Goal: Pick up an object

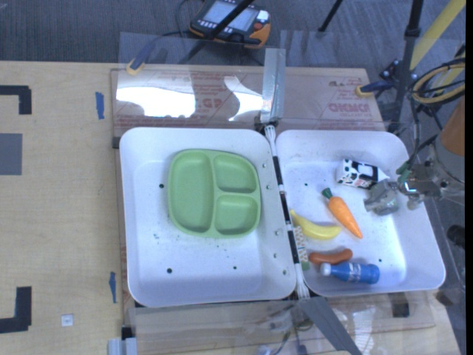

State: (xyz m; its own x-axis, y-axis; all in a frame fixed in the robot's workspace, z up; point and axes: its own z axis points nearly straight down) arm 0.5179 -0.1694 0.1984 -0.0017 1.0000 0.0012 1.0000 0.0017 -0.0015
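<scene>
Bench (59, 198) first, pale wood with blue tape marks, carrying two shallow white bins side by side. In the left bin (140, 257) sits a green divided plate (214, 192), three compartments, nothing in them. The right bin (421, 261) holds all the small things: a toy carrot (344, 214) lying at a slant near the middle, a yellow banana (316, 228) just left of it close to the dividing wall, a brown sausage (331, 257) below the banana, a blue and white bottle (351, 273) on its side just beneath the sausage, and a black and white toy cow (358, 174) toward the far side. The arm reaches in from the right, and its gripper (383, 197) is low over the right bin, just right of the carrot and just below the cow, apart from both as far as the view tells. Nothing shows between its fingers; whether they stand open or closed is too blurred to tell. My reading is that the work is at the approach step, with no object yet taken (the carrot and the cow are the nearest candidates). The next move calls for settling on one of them, lining the fingers across its narrow width, and coming down squarely; the carrot's taper could let it slip out, and the cow is small.
</scene>
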